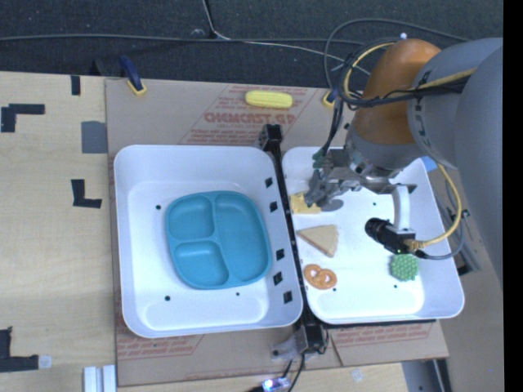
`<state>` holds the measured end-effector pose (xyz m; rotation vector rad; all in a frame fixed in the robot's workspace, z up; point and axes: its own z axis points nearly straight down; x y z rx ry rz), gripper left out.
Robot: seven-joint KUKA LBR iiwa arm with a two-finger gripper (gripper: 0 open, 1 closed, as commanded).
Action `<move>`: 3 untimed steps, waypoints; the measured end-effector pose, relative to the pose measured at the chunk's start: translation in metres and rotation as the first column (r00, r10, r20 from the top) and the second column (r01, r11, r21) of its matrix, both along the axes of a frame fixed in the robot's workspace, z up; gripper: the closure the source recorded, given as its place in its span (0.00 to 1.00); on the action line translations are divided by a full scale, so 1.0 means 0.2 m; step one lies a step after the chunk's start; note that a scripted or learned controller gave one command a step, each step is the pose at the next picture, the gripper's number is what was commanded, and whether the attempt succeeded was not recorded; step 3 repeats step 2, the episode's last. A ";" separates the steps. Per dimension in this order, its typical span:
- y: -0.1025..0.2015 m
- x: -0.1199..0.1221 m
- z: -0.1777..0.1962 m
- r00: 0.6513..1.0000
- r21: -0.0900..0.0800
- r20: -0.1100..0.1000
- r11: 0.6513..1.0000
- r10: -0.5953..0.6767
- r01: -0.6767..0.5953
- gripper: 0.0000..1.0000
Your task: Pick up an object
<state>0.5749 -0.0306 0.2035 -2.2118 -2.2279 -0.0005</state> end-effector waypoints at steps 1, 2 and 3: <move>0.28 0.04 0.06 1.000 0.000 0.001 1.000 0.000 0.000 1.00; 0.56 0.16 0.07 1.000 0.000 0.001 1.000 0.000 0.000 1.00; 0.56 0.16 0.07 1.000 0.000 0.001 1.000 0.000 0.000 1.00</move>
